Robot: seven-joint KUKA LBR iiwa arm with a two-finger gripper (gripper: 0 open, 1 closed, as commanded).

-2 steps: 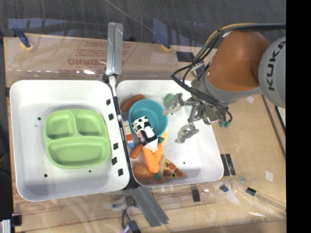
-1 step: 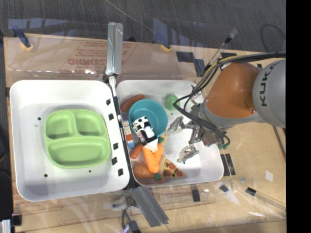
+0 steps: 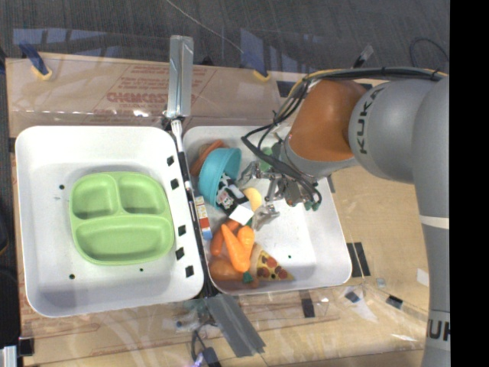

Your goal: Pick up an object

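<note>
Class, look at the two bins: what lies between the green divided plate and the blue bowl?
In the camera view, between the green divided plate and the blue bowl lie bare white bin floor and the two bins' adjoining walls with black clips.

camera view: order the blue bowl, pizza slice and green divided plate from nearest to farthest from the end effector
End effector is over the right bin.
1. Blue bowl, just to its left in the same bin.
2. Pizza slice, at that bin's near edge.
3. Green divided plate, in the left bin, clearly farthest.
</note>
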